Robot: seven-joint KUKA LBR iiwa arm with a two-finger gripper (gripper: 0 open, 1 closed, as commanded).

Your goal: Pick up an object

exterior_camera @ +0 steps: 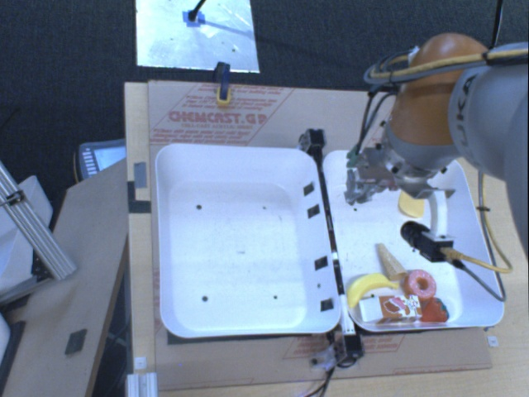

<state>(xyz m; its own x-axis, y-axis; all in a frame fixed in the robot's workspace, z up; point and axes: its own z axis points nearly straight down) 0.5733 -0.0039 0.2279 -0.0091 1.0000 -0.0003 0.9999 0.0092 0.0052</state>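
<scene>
Reaching in from the right, the grey arm (488, 114) with its glossy orange band (430, 89) carries the gripper (357, 190) low over the far left part of the right bin (471, 213). Whether the metal fingers are apart or together cannot be told; nothing is seen between them.

Right bin, smooth white moulded plastic with rounded corners: a pale yellow piece (411, 204) lies just right of the gripper, partly hidden by the wrist. Toward the near edge sit a tan cone (391, 261), a curved yellow banana (369, 288), a pink ring doughnut (421, 284) and a flat red-and-white packet (403, 308), grouped closely, the doughnut touching the packet. A black cylindrical fitting (420, 239) with a yellow cable (483, 264) hangs above them.

Left bin (169, 246), same white plastic, shows small dark specks on its floor. Black clips (318, 238) line the seam between the bins. Both rest on printed brown cardboard (223, 114)
</scene>
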